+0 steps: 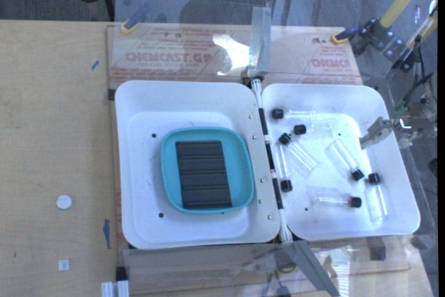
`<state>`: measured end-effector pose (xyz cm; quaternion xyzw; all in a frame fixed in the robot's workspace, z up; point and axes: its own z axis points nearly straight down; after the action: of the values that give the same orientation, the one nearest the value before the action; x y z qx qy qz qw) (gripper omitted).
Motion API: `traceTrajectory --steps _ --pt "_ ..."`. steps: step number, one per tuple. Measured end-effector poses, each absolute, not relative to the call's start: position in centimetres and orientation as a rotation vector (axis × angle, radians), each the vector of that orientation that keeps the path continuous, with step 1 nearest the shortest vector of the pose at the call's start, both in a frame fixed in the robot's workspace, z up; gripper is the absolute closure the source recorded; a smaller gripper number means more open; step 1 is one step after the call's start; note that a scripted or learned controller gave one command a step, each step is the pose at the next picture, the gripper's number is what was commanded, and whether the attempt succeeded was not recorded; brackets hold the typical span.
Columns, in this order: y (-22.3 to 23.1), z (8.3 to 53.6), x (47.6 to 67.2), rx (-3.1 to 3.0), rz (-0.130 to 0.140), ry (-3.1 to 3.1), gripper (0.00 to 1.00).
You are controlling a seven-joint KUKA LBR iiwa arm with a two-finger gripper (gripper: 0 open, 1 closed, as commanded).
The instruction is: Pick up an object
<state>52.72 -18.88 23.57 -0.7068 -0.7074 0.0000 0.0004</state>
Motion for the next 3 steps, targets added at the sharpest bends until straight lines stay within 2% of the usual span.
traceTrajectory --steps 1,2,3 --pt "-18.5 11.4 53.3 -2.194 0.000 -2.249 0.00" --pt "-20.4 8.8 56.9 -2.160 -0.007 -2.287 0.00" --pt "-15.2 8.8 56.3 -2.106 -0.008 -2.336 0.00"
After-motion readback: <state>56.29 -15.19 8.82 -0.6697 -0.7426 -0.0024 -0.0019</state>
